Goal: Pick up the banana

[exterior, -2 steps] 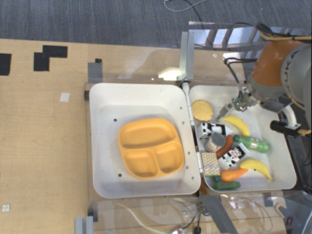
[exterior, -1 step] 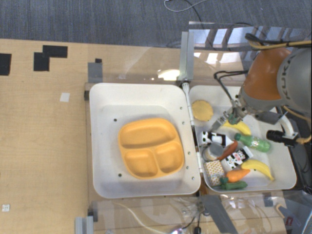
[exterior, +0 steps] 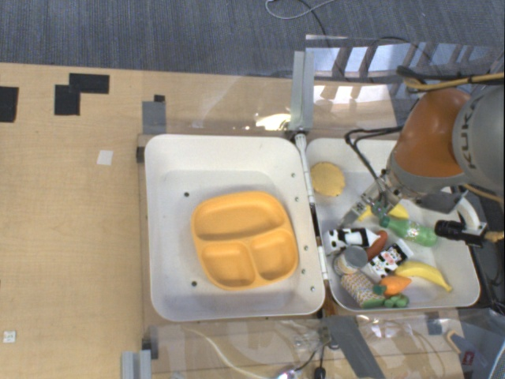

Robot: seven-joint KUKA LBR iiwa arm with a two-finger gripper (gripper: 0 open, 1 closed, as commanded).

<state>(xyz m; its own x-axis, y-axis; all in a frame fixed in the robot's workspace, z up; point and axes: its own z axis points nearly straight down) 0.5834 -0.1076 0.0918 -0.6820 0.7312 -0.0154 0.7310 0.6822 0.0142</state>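
Robot lab: bench (exterior: 63, 235), white bins (exterior: 170, 290)

So the arm (exterior: 465, 144) comes in from the right side, grey with that orange band (exterior: 426, 136) bulging just above the wrist. It's angled down and to the left, with the gripper (exterior: 377, 204) at the low end, fingers pointing downward. Can't really make out how the fingers stand.

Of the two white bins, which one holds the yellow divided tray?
The left bin, farther from the arm; the divided tray lies in it. The right bin holds the banana and other small items.
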